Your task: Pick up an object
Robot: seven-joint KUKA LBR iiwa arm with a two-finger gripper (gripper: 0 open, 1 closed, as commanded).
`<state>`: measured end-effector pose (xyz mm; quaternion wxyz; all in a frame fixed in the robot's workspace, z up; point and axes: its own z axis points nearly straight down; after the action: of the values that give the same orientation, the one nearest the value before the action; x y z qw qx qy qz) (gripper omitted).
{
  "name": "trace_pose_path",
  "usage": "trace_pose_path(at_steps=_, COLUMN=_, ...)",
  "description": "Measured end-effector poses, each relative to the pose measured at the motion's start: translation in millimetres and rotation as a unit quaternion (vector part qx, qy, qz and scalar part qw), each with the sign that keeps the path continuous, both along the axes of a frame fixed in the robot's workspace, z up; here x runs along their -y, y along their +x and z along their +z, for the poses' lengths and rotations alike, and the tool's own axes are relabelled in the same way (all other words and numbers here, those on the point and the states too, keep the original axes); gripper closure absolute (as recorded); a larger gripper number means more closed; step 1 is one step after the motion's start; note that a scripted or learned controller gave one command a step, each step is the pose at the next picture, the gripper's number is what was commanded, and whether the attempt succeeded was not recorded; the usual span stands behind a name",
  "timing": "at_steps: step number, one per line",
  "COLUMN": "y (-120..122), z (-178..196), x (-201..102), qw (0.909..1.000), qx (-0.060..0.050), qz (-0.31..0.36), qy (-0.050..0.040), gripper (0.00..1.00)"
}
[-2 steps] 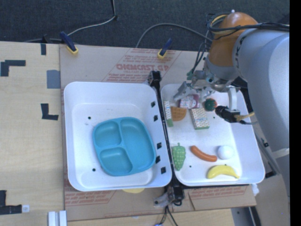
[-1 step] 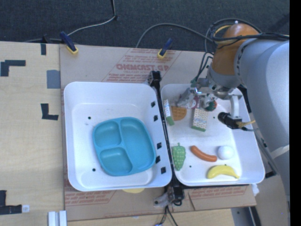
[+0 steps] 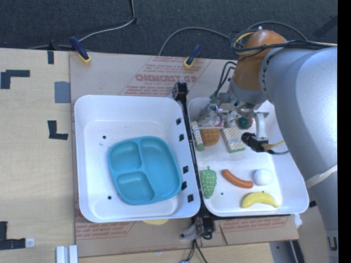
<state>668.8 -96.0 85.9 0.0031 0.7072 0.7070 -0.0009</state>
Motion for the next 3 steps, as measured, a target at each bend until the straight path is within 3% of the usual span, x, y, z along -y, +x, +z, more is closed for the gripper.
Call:
trace_pose_path(at_steps=1, y=-18.3, z=0.0, x=3.1, qw=1.0, qx=0.0, qz=0.001, qy=0.0018, gripper=0.0)
trace_pose_path(at_steps=2, y=-7.1, z=-0.4, x=0.2, qw=1.0, qx=-0.001, qz=0.001, qy=0.0024, gripper=0.0)
trace_pose_path(at_steps=3, y=-15.3, z=-0.2, x=4.7, qw=1.0, qx=0.0, qz=0.001, qy=0.0022, gripper=0.0)
